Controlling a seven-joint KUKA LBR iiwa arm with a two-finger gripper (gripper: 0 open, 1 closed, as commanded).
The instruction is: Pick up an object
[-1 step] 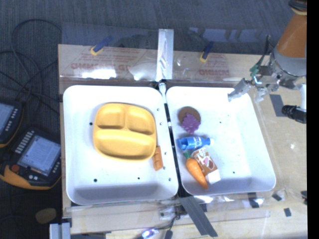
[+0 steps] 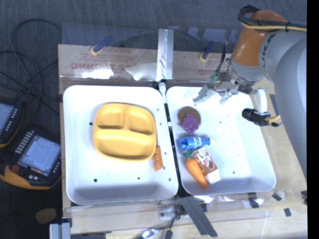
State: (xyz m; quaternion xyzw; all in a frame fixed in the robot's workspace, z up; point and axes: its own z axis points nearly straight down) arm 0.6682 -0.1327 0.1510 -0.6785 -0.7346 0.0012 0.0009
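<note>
Hovering over the far part of the right bin [image 2: 259,163], my claw [image 2: 215,94] hangs with its two fingers spread and nothing between them. Just below and to the left of it, toward the bin's inner wall, lies a brown disc [image 2: 190,114] with a purple grape bunch [image 2: 190,124] resting on its near edge. Further below the claw sit a blue bottle [image 2: 194,142] on its side, then a small printed carton [image 2: 206,164], and touching it an orange carrot [image 2: 196,172], all crowded together. Any of these could serve as the object to pick. Well off to the claw's left, the other bin [image 2: 79,183] holds a yellow divided plate [image 2: 124,131] and a small orange piece [image 2: 157,159] against the dividing wall. To do this step well, I judge the grapes the nearest target: I would centre the fingers over them, turn the claw so they straddle the bunch, and descend straight, keeping clear of the bottle and bin wall.
</note>
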